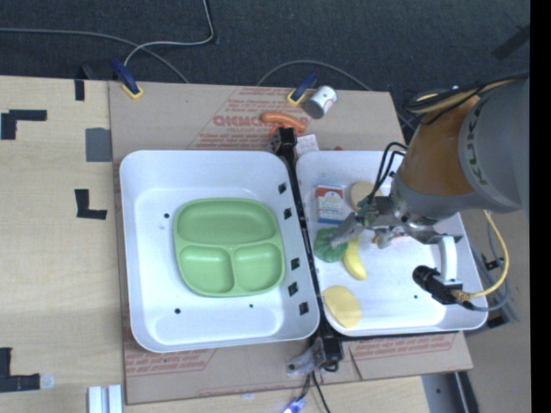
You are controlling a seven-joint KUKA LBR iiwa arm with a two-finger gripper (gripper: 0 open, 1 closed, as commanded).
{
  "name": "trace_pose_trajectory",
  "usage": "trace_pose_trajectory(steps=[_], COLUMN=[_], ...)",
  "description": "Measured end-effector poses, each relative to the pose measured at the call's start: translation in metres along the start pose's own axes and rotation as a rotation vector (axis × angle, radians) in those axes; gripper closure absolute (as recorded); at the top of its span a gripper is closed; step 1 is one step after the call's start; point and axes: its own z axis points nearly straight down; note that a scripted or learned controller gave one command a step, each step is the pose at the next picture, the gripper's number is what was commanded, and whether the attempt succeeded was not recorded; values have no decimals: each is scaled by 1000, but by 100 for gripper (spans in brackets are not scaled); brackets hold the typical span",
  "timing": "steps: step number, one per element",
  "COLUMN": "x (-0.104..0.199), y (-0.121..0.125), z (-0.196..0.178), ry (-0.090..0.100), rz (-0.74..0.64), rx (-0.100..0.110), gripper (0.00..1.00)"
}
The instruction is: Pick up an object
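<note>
Camera view has my jaws (355, 227) low in the right bin (448, 317), just above the banana (354, 261), likely lining up a grasp; whether they're parted I cannot tell.

A divided plate (229, 245) lay in the left bin (142, 188); a banana (354, 260), lemon (342, 305) and small carton (331, 203) lay in the right bin (405, 317).

The bulky grey KUKA arm (498, 149) wears a broad orange band (437, 153), trailing black and yellow cables toward its small metallic gripper (362, 222).
</note>
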Motion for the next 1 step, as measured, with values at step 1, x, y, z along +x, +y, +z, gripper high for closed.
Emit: trace_pose_trajectory(steps=[1], x=[-10], y=[3], z=[55], ry=[-1], rz=[1], rx=[-6], gripper=[0])
